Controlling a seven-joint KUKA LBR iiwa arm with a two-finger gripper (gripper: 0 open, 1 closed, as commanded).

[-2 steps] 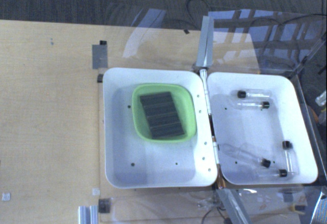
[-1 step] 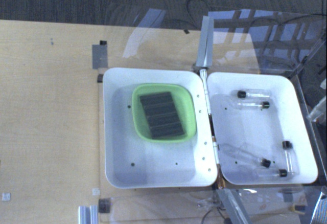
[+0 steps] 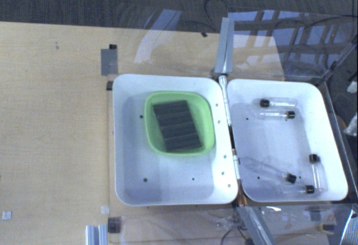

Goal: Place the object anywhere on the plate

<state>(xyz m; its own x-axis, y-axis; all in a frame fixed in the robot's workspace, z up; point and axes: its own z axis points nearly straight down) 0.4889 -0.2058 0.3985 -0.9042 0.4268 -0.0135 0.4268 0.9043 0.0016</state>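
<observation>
The wooden bench [image 3: 56, 126] carries two shallow white bins pressed rim to rim, likely so a thing can be carried from one to the other in a short reach. The left bin [image 3: 168, 193] holds a green plate [image 3: 208, 121] set toward its 12 o'clock side, leaving bare floor at 6 o'clock. A dark ridged block [image 3: 177, 125] lies flat in the plate's well, tilted slightly, its long axis running from about 11 to 5 o'clock, wholly inside the rim. If this block is the task's object, the placing looks done. The right bin [image 3: 268, 137] holds smaller things: clear black-capped tubes, two [image 3: 277, 111] near 12 o'clock and others [image 3: 315, 171] around 5 o'clock. Their glassy bodies are faint, so their count is uncertain. The state of the gripper's jaws cannot be told here.
</observation>
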